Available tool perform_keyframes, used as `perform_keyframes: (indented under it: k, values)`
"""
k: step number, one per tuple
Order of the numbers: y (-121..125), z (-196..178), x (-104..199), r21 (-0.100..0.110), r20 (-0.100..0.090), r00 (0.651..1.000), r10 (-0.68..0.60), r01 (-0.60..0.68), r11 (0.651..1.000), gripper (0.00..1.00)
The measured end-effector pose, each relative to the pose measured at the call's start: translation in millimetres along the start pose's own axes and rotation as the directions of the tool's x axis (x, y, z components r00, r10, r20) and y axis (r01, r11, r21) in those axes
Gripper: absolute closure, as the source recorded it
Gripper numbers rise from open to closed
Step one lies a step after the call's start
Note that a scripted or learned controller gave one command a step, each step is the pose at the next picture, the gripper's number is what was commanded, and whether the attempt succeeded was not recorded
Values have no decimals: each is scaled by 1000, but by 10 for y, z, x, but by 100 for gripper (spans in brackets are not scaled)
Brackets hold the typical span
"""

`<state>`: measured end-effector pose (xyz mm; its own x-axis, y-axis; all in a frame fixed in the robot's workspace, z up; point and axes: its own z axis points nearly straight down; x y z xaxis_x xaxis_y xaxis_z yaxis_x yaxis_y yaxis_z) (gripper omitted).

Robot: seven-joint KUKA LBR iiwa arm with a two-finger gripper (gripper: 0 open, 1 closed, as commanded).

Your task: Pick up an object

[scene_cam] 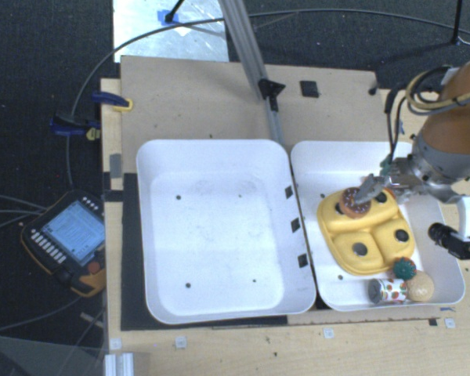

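Gripper (359, 200) low in right bin (313, 210), tip at brown disc (350, 202) on yellow tray (368, 241) | jaw state: cannot tell, view blurred | advice: centre on disc, close fully, lift straight, avoiding tray's 3 hollows.

Bins: two white (211, 225) (313, 171) | Yellow tray: one (368, 233) | Small brown round object: one (351, 202) | Green ball: one (405, 269) | Tan ball: one (421, 287) | Printed can: one (385, 291)
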<state>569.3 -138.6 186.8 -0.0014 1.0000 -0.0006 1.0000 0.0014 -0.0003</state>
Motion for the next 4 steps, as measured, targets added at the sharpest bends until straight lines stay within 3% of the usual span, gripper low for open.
perform_keyframes:
  k: [1, 2, 4]
  values:
    - [-42, 590, -39, -1, -1, 1000, 1, -1, 1000, 0]
    - [-18, 446, -33, -9, 0, 1000, -2, 2, 1000, 100]
    - [36, -500, -22, -7, 0, 1000, -4, 4, 1000, 100]
